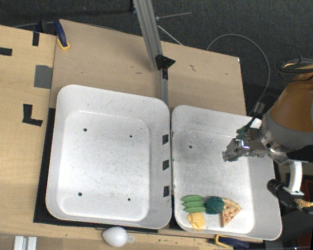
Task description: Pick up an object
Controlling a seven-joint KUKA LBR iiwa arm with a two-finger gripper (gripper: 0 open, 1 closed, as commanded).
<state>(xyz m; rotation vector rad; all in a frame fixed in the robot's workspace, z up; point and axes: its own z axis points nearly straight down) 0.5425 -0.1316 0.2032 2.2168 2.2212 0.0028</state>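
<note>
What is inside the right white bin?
In the right white bin, near its front edge: green pea pods, a dark green broccoli piece, a yellow piece, a pizza slice. The gripper covers some floor.

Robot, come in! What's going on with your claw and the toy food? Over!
Gripper above right bin, nothing between fingers. Toy food pile at bin's near edge, untouched. Path clear.

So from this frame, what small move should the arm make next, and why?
Probably shift the gripper toward the near edge of the right bin. It sits over bare bin floor, while the toy foods, green pods, a dark green piece, a yellow piece and a pizza slice, cluster there.
</note>
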